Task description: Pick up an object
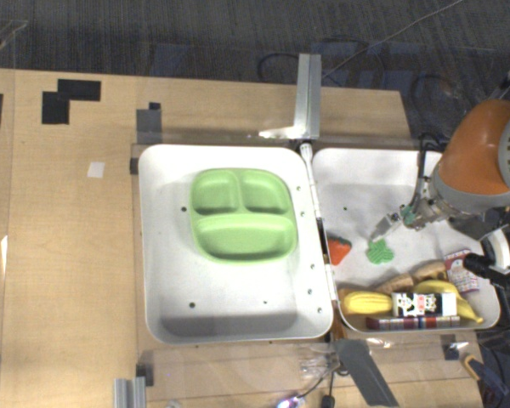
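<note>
Pale wooden bench [59, 253] under a slanted overhead camera, dark carpet beyond its far edge, black cables trailing there. Two shallow white plastic bins sit side by side on the bench, touching along their shared rim. Left bin [166, 304]: a light green moulded tray [240, 212] with three compartments, lying flat near the bin's centre, slightly toward the far edge. Right bin [365, 172]: objects gathered along the near edge and near corners. A small orange-red piece [339, 249] lies against the left wall, beside the shared rim. A small green leafy toy [379, 252] rests on the bin floor just right of it, apart from the near-edge cluster. Along the near wall, a yellow banana [367, 301] lies lengthwise, with a black-and-white printed carton [415, 304] touching it on the right, more yellow behind the carton. A tan elongated item [421, 271] lies just behind these. Grey arm with orange band [484, 155] enters over the right bin's right edge. Two-finger gripper [405, 218] hangs just above and right of the green leafy toy; fingers too small and blurred, cannot tell whether spread or closed.
</note>
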Tool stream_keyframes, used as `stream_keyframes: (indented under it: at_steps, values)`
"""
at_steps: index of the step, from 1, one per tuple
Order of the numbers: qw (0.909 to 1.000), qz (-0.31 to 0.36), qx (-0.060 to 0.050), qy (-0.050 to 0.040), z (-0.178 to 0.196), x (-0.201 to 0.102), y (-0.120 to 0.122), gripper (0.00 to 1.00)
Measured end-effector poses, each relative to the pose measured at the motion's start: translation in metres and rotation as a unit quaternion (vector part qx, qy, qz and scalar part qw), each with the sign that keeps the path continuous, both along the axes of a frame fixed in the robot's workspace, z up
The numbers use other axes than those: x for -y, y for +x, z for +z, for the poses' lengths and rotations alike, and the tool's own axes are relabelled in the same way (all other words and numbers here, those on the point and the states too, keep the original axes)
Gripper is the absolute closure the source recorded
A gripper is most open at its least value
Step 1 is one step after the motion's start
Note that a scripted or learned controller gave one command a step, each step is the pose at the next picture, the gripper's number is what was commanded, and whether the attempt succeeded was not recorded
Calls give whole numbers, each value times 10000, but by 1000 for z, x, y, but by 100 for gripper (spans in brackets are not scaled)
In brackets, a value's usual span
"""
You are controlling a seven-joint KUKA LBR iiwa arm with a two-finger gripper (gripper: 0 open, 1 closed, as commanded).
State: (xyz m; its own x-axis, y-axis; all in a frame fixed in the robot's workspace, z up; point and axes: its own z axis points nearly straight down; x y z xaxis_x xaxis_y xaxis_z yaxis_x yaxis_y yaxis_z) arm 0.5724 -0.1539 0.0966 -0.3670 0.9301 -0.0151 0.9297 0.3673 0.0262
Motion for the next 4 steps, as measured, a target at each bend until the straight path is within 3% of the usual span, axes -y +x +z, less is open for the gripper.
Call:
stream_keyframes:
  at_steps: [1,2,3,4]
  values:
    - [9972,754,13,-30,1,-23,-27,0]
    - [9957,929,-18,-19,-1,-11,64,0]
    - [10000,-52,0,7,0,-19,9,0]
    - [10000,8,6,-3,0,-38,-3,0]
